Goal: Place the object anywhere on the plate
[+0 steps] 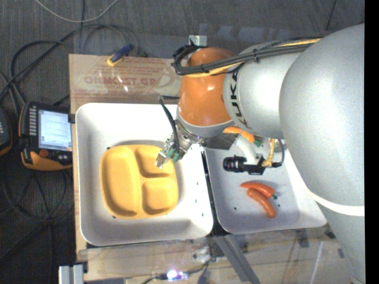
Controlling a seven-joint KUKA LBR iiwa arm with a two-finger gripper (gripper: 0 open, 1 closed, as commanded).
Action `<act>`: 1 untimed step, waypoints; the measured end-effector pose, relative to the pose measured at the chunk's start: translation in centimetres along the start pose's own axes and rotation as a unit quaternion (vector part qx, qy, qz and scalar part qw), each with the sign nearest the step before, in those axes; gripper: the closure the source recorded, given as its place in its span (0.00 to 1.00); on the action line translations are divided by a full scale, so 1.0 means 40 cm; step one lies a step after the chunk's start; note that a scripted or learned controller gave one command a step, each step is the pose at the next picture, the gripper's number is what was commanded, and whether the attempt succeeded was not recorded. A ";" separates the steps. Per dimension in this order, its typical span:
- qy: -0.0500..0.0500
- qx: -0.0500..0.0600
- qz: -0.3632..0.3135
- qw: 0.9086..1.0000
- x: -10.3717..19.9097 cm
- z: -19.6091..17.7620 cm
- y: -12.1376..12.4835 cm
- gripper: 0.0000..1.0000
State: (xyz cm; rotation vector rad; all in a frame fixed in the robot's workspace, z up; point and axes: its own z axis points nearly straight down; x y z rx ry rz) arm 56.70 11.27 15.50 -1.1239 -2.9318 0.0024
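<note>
A yellow plate with three compartments lies in the left white bin. My gripper hangs over the plate's upper right rim, reaching in from the right under the orange wrist band. Its tip is small and partly blurred, with a greenish-white spot at the end that I cannot make out as a separate thing. Two red-orange chili-like pieces lie in the right bin, apart from the gripper.
An orange object peeks from under the arm at the right bin's top. The grey arm covers most of the right side. A handheld pendant sits left of the bins, and cables run along the floor.
</note>
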 end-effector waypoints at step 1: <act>0.001 0.000 0.000 1.000 0.001 0.000 0.001 0.00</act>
